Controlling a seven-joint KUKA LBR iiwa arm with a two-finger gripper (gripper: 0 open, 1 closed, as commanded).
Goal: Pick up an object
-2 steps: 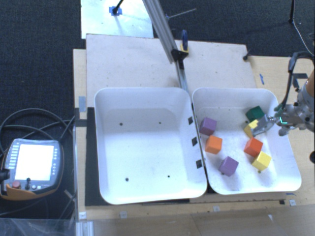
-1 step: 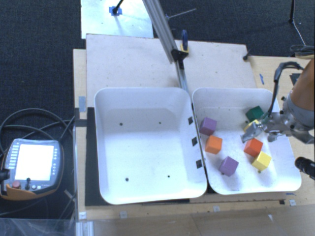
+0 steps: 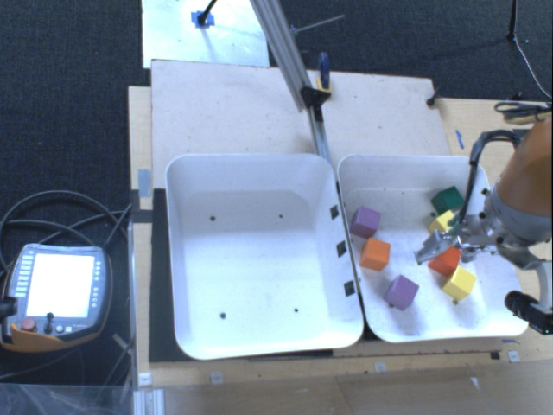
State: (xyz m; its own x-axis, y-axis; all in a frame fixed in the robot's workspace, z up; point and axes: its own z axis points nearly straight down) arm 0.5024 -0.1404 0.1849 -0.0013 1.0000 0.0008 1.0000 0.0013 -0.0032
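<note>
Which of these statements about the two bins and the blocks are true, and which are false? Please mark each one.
1. All the blocks lie in the right bin. True.
2. There are two purple blocks. True.
3. The orange block lies in the left bin. False: it lies in the right bin, near the divider.
4. The gripper is over the left bin. False: it is over the right bin, beside the red block.
5. A green block lies near the right bin's far side. True.

Gripper low in the right bin, over red block, among coloured cubes.
</note>
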